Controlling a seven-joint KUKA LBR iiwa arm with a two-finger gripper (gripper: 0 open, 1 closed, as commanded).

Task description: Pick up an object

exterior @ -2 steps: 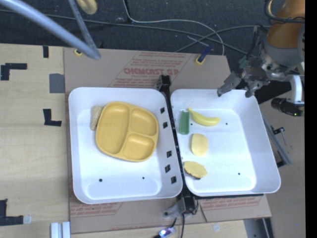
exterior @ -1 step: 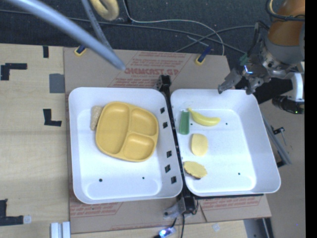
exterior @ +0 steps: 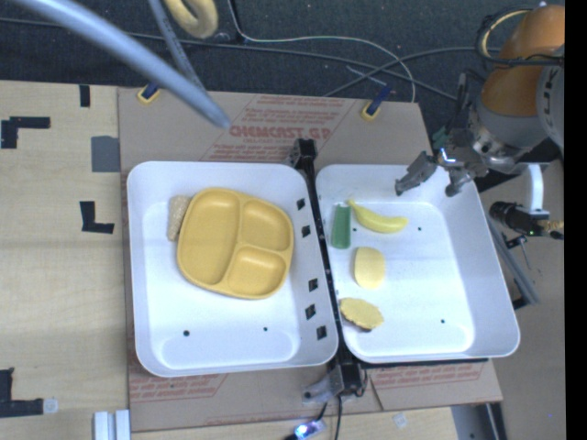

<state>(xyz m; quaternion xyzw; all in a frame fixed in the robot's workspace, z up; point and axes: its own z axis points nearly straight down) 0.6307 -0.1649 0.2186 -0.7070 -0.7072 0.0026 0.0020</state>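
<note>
Four items lie loose in the right bin near its left wall, within reach: cucumber, banana, two yellow pieces. We note the gripper over the far edge, fingers spread, holding nothing, likely positioned before descent.

Red print on the brown cardboard sheet under the bins, upper middle of the frame, largest line seemingly "CHEMCAST GP", smaller red lines above and below too blurred to read, more unreadable red print along the cardboard's lower edge
</note>
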